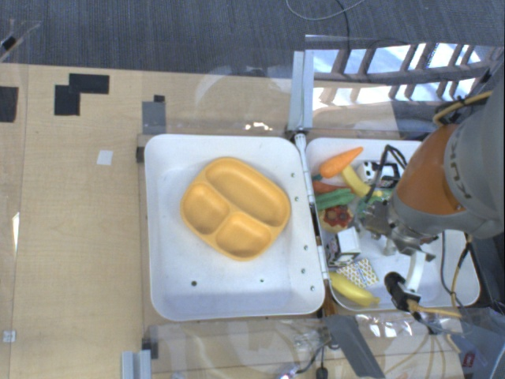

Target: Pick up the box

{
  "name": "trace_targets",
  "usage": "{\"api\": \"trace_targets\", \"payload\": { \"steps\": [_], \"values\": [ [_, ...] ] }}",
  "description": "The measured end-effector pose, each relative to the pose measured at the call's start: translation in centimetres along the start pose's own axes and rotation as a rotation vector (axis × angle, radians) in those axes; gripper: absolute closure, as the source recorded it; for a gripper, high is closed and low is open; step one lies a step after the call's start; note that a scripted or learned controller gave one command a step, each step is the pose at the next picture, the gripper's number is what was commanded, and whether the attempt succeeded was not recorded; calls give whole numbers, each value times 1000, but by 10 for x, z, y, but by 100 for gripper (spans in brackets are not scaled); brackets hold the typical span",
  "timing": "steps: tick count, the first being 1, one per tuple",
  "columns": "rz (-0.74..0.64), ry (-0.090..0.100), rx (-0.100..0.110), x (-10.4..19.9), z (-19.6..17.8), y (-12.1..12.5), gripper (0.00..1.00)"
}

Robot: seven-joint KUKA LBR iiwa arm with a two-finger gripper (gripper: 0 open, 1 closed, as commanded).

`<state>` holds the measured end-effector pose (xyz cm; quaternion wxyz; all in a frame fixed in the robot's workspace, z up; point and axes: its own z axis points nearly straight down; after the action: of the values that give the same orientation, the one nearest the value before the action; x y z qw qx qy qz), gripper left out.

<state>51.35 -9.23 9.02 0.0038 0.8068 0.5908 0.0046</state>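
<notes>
The right bin [454,290] holds a heap of toy food. A small box with a dotted white pattern [362,272] lies near the bin's front left, touching a yellow banana [351,291]. Just behind it sits a small white boxy piece [345,244]. My gripper [371,218] is low over the left middle of this bin, beside the red and green items, behind the patterned box and apart from it. The grey and orange arm [430,184] hides the middle of the bin.
An orange carrot [341,162], a second banana [355,181], green pieces [335,199] and a red piece [338,216] crowd the right bin's left side. A yellow divided plate [235,207] lies in the left bin [170,283]. Cables hang by the arm.
</notes>
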Motion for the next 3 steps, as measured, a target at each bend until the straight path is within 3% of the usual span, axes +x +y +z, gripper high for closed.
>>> {"api": "trace_targets", "payload": {
  "steps": [1, 2, 3],
  "values": [
    [-2, 4, -9, 3, -13, 3, 100],
    [-6, -3, 5, -31, -170, 32, 100],
    [44, -3, 11, 7, -86, 48, 100]
  ]
}}
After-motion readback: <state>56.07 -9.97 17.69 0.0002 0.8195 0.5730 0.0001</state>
